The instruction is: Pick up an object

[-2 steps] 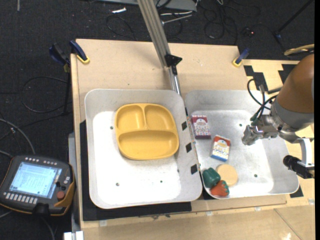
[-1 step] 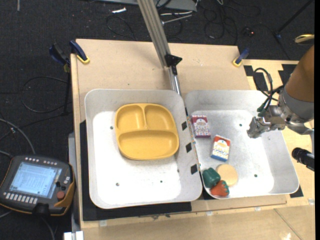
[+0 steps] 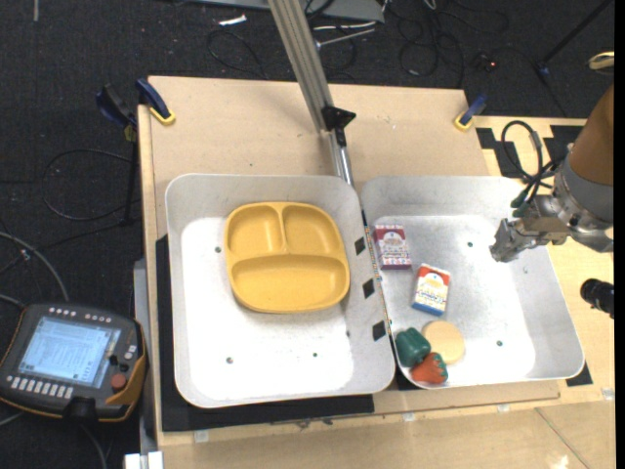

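Tool (image 3: 504, 243) over right bin (image 3: 547, 301); boxes (image 3: 393, 245) well apart.

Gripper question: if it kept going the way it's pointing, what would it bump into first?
The gripper points down and left, so it would probably meet the bare floor of the right-hand bin first. The small boxes sit further left, though depth is hard to judge from above.

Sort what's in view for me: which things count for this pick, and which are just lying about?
For the pick:
end effector, over the right bin
red-and-white box
orange-and-blue box
green piece
red piece
tan disc

Lying about:
yellow divided plate in the left bin
teach pendant
yellow clamps
floor cables
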### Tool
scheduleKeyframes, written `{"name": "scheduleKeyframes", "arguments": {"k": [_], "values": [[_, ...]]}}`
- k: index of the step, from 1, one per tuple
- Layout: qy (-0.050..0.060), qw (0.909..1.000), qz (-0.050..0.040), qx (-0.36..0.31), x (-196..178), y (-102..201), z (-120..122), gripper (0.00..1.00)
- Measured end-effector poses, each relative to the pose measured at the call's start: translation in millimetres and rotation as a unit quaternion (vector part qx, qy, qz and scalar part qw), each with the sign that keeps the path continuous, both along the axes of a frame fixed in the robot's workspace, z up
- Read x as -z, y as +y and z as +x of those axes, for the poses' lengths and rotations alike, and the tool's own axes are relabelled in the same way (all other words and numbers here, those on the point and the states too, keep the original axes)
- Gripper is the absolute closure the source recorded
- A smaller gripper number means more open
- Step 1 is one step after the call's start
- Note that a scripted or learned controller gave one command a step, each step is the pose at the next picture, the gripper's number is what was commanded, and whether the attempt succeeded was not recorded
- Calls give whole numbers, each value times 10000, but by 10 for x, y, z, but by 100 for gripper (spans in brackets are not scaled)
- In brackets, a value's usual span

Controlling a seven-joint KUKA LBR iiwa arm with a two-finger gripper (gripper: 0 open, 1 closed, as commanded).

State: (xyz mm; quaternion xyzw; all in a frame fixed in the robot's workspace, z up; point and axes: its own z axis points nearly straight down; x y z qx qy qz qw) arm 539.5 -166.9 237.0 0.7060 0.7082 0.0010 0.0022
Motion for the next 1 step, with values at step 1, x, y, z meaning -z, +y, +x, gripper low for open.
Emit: {"name": "scheduleKeyframes", "arguments": {"k": [1], "values": [[9, 10000, 14, -22, -98, 513, 167, 100]]}}
